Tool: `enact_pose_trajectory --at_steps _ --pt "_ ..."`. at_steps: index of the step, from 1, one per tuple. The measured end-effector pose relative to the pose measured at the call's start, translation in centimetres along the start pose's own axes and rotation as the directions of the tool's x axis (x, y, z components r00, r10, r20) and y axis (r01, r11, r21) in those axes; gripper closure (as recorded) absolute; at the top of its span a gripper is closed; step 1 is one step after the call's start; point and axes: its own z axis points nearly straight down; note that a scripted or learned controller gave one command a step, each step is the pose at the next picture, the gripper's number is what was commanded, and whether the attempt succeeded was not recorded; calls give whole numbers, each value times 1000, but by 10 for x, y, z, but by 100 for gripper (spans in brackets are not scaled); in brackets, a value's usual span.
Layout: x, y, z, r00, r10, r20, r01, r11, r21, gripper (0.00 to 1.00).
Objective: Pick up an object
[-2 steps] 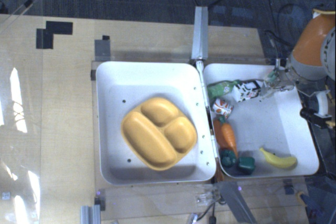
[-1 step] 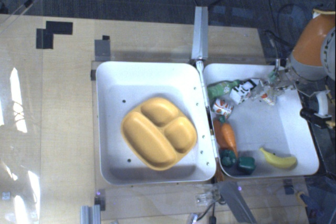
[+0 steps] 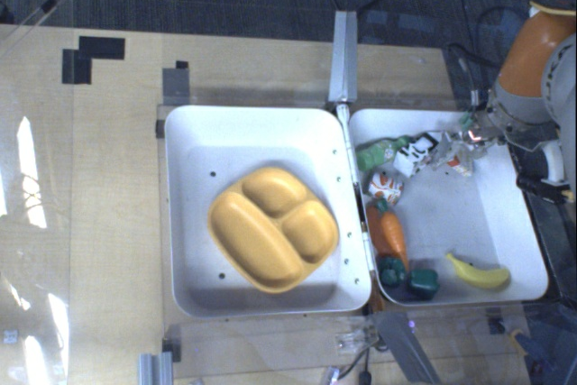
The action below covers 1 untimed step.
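- The end effector [image 3: 462,151] sits low at the right bin's [image 3: 505,221] far edge; whether it is spread or pinching, I cannot tell.
- The carrot [image 3: 389,233], ball [image 3: 385,186] and green toy [image 3: 407,277] crowd the inner wall.
- The banana [image 3: 478,272] lies near the front rim with bare floor around it.
- A yellow divided tray [image 3: 273,227] takes up the left bin's [image 3: 194,194] middle.

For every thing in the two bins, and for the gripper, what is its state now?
yellow tray: lying flat, right side up, left bin.
carrot: lying along right bin's left wall.
banana: lying flat, right bin's near corner.
green toy: beside the carrot's tip.
gripper: low over right bin's far side, holding nothing visible.
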Motion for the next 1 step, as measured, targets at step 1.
enact_pose_trajectory --at_steps 1 --pt "14 -15 -48 986 -165 14 165 985 -44 0"
